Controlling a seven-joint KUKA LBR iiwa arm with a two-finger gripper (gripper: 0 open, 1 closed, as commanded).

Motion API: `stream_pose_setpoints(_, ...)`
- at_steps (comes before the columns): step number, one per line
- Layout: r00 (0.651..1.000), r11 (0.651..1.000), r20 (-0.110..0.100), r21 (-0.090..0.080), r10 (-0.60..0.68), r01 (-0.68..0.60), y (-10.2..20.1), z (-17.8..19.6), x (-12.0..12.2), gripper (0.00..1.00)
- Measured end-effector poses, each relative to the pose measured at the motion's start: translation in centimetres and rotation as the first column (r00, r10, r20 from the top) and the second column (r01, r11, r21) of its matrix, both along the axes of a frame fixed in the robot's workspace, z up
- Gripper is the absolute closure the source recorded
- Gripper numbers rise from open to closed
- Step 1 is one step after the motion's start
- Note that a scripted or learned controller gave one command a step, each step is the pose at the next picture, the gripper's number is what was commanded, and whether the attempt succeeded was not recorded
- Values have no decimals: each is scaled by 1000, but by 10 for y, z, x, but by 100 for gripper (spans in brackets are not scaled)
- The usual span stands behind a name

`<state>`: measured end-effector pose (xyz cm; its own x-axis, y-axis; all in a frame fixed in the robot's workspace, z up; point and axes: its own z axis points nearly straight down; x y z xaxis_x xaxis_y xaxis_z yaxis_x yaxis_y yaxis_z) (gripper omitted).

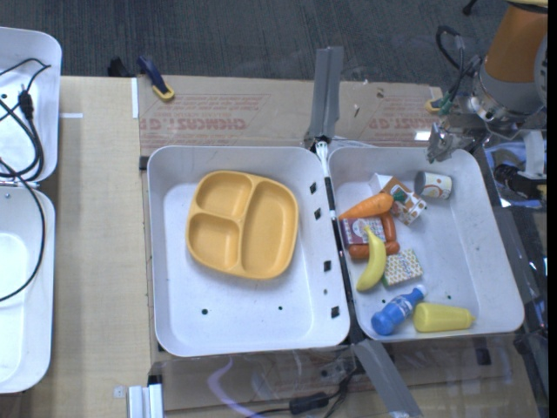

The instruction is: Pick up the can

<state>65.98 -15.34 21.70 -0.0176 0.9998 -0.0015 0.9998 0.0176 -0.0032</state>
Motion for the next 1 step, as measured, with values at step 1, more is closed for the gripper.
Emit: stream_pose_setpoints(1, 1000, 1000, -2, 0, 0, 0, 0, -1, 0, 0)
